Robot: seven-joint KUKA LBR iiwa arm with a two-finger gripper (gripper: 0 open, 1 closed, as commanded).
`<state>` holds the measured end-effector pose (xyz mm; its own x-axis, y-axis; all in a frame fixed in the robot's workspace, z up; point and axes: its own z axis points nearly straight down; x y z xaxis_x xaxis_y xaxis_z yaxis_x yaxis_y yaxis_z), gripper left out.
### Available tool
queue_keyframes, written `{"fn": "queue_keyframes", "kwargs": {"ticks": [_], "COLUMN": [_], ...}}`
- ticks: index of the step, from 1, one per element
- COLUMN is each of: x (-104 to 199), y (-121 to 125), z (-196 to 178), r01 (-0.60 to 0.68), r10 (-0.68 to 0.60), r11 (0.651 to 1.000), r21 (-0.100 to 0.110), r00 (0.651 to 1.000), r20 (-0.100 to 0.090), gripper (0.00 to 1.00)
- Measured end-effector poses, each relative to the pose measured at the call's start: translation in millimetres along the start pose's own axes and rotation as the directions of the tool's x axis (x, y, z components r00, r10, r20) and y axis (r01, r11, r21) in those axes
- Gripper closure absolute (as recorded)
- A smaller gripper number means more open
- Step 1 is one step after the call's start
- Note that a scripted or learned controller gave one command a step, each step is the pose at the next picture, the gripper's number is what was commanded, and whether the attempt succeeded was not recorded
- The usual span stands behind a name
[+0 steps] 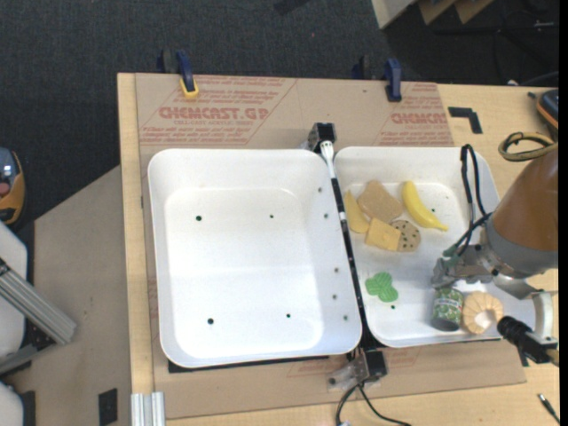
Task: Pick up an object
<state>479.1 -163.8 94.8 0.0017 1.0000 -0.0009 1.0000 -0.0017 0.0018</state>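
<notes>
You can read one legible marking: red print on the brown cardboard sheet (266, 105) that lies under the two bins, well off to the upper left of the gripper (454, 273). It reads "CHEMCAST G.P", with smaller red lines above and below it that are too fine to make out. The same red print shows again on the cardboard (413, 114) straight above the gripper, beyond the far rim of the right bin (399, 155), but there only parts of the letters come through and you cannot read them.
</notes>
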Motion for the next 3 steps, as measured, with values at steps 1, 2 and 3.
{"fn": "queue_keyframes", "kwargs": {"ticks": [1,2,3], "x": [0.0,16.9,33.3], "y": [-0.1,52.9,112.0], "z": [0.3,10.6,10.0], "r01": [0.000,0.006,0.005], "r10": [0.000,-0.006,-0.005], "r11": [1.000,1.000,1.000], "r21": [0.000,-0.003,-0.002], "r00": [1.000,1.000,1.000], "r20": [0.000,0.001,0.001], "gripper": [0.00,0.00,0.00]}}
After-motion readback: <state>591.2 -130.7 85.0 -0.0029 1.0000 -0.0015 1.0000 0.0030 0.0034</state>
